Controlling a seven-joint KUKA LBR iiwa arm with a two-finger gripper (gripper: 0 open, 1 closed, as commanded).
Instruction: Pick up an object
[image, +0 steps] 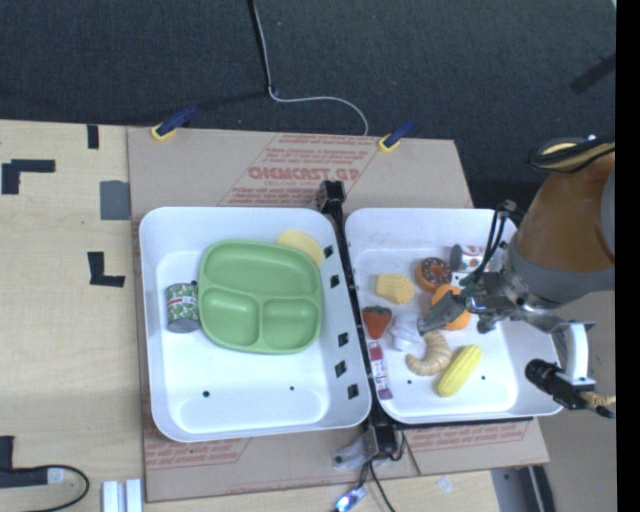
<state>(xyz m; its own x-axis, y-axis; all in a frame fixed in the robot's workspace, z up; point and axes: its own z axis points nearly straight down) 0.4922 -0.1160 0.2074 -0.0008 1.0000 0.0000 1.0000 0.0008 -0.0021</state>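
Bins: two white bins (160, 330) are sitting side by side at frame centre.
Left bin: one green tray (260, 296), one can (181, 306), one yellow piece (300, 243).
Right bin: one corn cob (458, 369) is pointing upper right, long axis diagonal; one croissant (431, 354), one strawberry (376, 321), one donut (433, 271).
My gripper (440, 318): is hovering mid right bin; grip state I cannot tell.

Light wood counter (60, 330) with a few black tape marks near its left edge. A brown cardboard sheet (300, 170) with red print lies across the middle, pinned at the back by 2 yellow-and-blue clamps (172, 122). Past the counter's far edge it's dark carpet floor (400, 50), with a thin white cable (300, 98) looping over it. Lighting is even and soft.
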